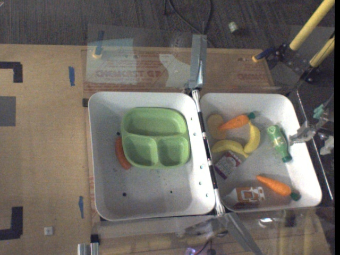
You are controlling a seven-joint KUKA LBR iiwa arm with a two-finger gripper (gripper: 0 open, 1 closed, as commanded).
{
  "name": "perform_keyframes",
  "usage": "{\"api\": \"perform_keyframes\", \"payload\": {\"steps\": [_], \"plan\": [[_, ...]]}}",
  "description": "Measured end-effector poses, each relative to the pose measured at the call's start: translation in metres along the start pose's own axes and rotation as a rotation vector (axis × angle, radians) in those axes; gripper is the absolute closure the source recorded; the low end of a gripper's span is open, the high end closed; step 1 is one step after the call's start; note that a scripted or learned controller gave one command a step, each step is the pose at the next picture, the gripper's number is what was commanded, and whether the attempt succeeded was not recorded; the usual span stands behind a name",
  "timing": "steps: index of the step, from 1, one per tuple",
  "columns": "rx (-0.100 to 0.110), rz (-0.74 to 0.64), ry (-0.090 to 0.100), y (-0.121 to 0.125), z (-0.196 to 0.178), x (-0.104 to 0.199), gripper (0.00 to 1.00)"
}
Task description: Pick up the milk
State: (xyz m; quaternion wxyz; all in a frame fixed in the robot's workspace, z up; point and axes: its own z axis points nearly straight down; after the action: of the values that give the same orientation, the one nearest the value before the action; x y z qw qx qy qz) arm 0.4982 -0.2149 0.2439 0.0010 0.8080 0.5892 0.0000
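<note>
The milk (228, 164), a small white carton with a dark red label, lies on its side near the left wall of the right bin (303, 195), just under two bananas (240, 144). My gripper (303, 135) shows as a grey metal part at the right bin's right rim, beside a green bottle (278, 141). It is well to the right of the milk and not touching it. Nothing shows in its grasp.
The right bin also holds a carrot (235, 122) at the top, another carrot (277, 186) lower right, and an orange-and-white carton (252, 195) near the front wall. The left bin (106, 190) holds a green divided plate (155, 137) with an orange item (121, 154) at its left edge.
</note>
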Motion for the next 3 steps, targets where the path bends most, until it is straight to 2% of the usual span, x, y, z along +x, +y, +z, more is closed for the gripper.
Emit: {"api": "perform_keyframes", "payload": {"steps": [1, 2, 3], "plan": [[0.005, -0.02, 0.001, -0.044, 0.069, 0.076, 0.0], [0.001, -0.136, 0.0, 0.033, -0.13, 0.116, 0.0], [0.003, -0.243, 0.002, -0.04, 0.094, 0.114, 0.0]]}}
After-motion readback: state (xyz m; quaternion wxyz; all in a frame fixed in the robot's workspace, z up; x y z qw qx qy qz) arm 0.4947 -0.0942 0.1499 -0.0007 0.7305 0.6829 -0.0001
